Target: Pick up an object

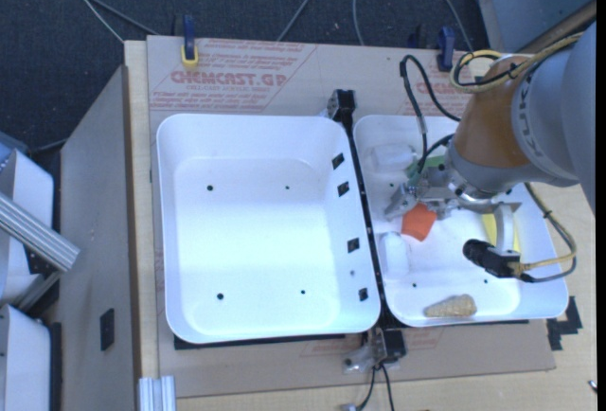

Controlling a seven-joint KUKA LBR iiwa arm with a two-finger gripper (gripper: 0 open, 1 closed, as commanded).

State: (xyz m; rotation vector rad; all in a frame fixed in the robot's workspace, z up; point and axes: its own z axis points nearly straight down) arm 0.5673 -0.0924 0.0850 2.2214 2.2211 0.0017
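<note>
The jaws [409, 203] reach into the right bin [530, 305] beside an orange block [418, 224] (grip state unreadable); a tan piece [450, 308] lies near the front rim.

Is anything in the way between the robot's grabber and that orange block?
Nothing visible is. The end effector hangs right over the orange block in the right bin, with no object between them. The tan piece lies apart, near the bin's front edge.

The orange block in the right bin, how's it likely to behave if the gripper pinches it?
The orange block looks small and chunky, so probably light and stiff. Its flat faces suggest it would slide, not roll, on the smooth right bin. It lies just below the gripper.
</note>
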